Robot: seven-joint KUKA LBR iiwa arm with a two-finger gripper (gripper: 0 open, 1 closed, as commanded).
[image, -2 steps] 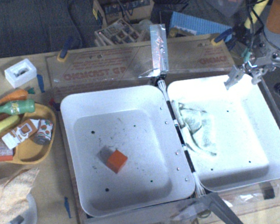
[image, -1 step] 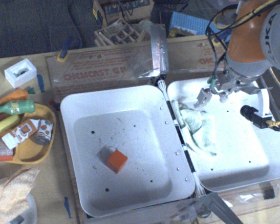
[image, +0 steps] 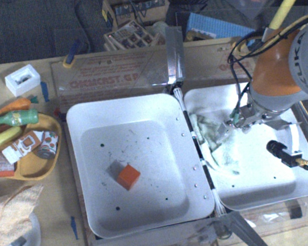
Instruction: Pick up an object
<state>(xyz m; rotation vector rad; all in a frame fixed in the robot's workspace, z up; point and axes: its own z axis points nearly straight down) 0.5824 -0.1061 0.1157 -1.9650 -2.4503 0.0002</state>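
Note:
An orange cube [image: 129,176] lies in the left bin [image: 86,123], a little left of its middle, with a grey face or shadow on its upper left side. In the right bin [image: 265,189] a crumpled, see-through greenish thing [image: 209,133] lies against the left wall. My gripper [image: 236,120] hangs low over the right bin, just to the right of that see-through thing and close to it. Whether they touch is unclear. The grey arm with its orange band [image: 274,71] comes in from the upper right.
A black plug on a yellow cable [image: 281,152] hangs over the right bin's right side. A yellow bowl [image: 35,167] of toy food sits left of the bins, with a cloth [image: 12,225] below it. A white box [image: 23,79] stands at the back left.

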